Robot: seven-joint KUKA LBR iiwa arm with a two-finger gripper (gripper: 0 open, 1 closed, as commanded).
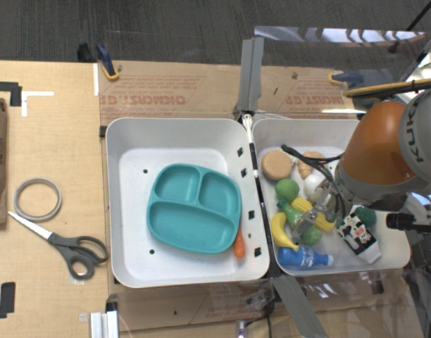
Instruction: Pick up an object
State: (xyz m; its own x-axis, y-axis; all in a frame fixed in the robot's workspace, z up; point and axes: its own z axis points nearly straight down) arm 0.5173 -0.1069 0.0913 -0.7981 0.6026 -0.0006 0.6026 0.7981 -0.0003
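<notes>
**Arm low over the crowded right bin, nothing visibly in its grasp**

The arm (381,146) reaches in from the right of the frame and bends down into the right bin (395,259), because that is where all the loose pieces lie. The gripper (310,220) sits at lower centre-right, among a corn cob (301,206), a banana (281,231) and a green ball (287,189). Its metal tips point down and left into the pile, but clutter hides the gap, so I cannot tell how far apart they stand, and nothing can be seen clamped between them.

The likeliest targets are the pieces touching the tips: the cob and the small green piece (312,236) just below it. A blue bottle (305,260) lies along the bin's lower wall, a cookie (276,165) near its upper left, a black-and-white carton (358,234) to the right.

The left bin (124,210) carries a teal tray (194,208) with a carrot (239,246) at its lower right corner. Scissors (60,243) and a tape roll (37,198) lie on the bench at far left, well apart from the work.

The pieces crowd together, so a clean grip on one looks doubtful.
</notes>
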